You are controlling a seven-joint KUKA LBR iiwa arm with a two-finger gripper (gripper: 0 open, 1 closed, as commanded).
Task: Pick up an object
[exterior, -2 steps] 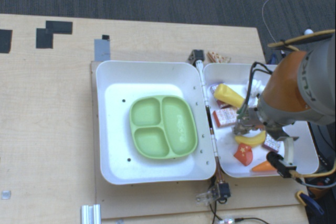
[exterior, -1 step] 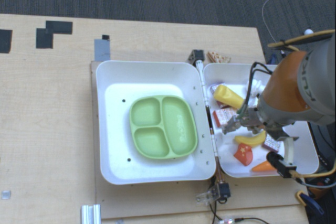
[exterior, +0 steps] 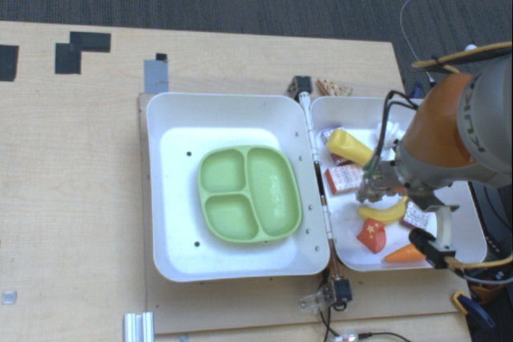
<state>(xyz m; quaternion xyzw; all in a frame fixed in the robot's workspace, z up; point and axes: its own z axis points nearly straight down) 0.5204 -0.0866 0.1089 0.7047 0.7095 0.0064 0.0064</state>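
The right bin (exterior: 346, 254) holds a yellow block (exterior: 348, 145), a red-and-white packet (exterior: 343, 177), a yellow banana (exterior: 383, 212), a red piece (exterior: 371, 236) and an orange carrot (exterior: 403, 254). My gripper (exterior: 373, 192) reaches down into this bin from the right, its tip just above the banana and beside the packet. The wrist hides the fingers, and I see nothing held between them.
The left bin (exterior: 172, 172) holds a green plate (exterior: 249, 194) with three compartments. A white label (exterior: 418, 216) lies by the banana under the arm. The grey and orange arm (exterior: 449, 128) covers the right bin's far right side. Cables and clamps sit along the bins' edges.
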